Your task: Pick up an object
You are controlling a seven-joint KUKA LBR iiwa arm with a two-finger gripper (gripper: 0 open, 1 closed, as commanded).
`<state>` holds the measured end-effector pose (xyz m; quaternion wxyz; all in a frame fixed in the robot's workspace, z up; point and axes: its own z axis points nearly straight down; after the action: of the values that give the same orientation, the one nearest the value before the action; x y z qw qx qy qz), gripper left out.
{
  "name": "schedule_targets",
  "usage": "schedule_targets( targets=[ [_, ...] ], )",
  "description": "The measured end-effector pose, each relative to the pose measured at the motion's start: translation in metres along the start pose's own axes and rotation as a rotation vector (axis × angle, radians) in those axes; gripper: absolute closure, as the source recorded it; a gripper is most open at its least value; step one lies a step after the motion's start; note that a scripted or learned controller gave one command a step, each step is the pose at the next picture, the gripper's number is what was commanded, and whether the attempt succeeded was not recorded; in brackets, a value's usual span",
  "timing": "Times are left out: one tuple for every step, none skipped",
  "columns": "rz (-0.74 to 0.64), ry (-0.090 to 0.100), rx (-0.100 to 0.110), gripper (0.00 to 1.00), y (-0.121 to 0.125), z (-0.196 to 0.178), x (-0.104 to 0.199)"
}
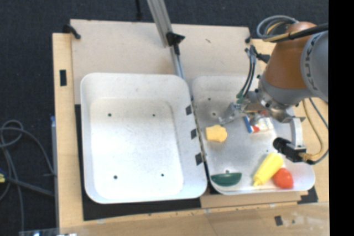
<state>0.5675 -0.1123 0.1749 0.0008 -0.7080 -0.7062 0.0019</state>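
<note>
Gripper (229,115) sits low in the right bin (221,85), just above the yellow block (216,134); can't tell how it's set. Best approach: center over block, drop straight, avoid bin's left wall, lift w/o tilting.

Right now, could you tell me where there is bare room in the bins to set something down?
The left bin offers its whole bare floor. In the right bin, the far-left corner beyond the yellow block is free. Its near edge is crowded: green piece, yellow bottle, red ball. The gripper hangs over the middle.
</note>
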Motion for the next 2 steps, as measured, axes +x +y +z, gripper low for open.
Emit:
schedule_targets(
  targets=[
    [0.000, 0.000, 0.001, 0.00, -0.007, 0.058, 0.005],
    [0.001, 0.003, -0.009, 0.00, -0.004, 0.070, 0.004]
  ],
)
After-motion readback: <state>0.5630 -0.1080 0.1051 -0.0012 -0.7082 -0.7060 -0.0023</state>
